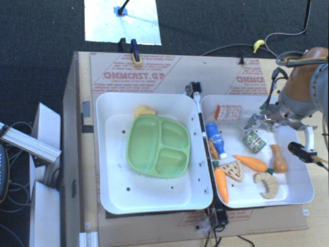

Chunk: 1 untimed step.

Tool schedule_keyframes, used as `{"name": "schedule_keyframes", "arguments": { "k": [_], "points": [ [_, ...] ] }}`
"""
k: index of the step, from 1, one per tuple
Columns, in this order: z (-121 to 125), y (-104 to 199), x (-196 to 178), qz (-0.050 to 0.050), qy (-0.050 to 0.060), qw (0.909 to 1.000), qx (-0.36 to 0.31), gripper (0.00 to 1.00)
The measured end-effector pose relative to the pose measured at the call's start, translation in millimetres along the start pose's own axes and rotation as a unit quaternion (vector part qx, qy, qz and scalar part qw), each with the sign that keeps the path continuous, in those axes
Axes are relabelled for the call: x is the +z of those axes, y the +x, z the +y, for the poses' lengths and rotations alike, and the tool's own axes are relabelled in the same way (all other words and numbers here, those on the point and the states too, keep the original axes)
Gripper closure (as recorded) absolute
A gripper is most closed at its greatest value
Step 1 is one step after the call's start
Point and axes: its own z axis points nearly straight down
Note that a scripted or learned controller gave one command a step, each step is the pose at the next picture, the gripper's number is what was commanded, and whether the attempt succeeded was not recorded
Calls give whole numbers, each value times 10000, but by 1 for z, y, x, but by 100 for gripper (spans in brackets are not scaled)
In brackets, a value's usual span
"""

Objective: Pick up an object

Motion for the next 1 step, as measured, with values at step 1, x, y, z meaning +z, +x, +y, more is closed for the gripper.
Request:
{"name": "schedule_keyframes", "arguments": {
  "k": [1],
  "points": [
    [-43,57,0,14,4,10000,-12,0]
  ]
}}
